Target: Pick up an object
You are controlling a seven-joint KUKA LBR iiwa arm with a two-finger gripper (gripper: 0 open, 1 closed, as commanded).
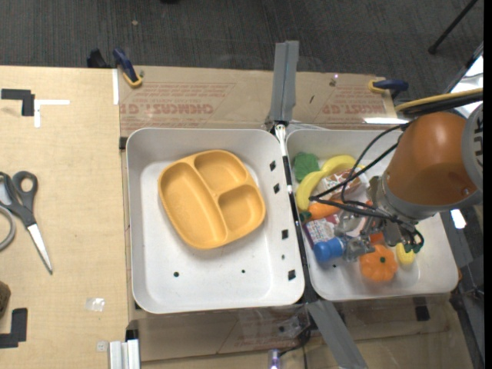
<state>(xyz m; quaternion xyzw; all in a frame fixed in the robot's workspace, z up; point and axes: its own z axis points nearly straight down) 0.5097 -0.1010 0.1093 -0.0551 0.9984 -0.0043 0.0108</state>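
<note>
The right bin (430, 279) holds a heap of small toys: a yellow banana (327, 171), a green piece (306, 163), an orange carrot-like piece (323, 206), a blue piece (329, 249), an orange pumpkin (378, 266) and a small yellow piece (406, 255). My gripper (361, 233) reaches down into this heap from the right, just left of the pumpkin and right of the blue piece. The orange band and wrist (430, 164) cover the bin's right half and hide much of the gripper.
The left bin (154, 283) carries a yellow divided plate (211, 198). A grey divider post (284, 83) stands between the bins at the back. Scissors (27, 214) lie on the wooden bench at far left. Cables (361, 179) run over the toys.
</note>
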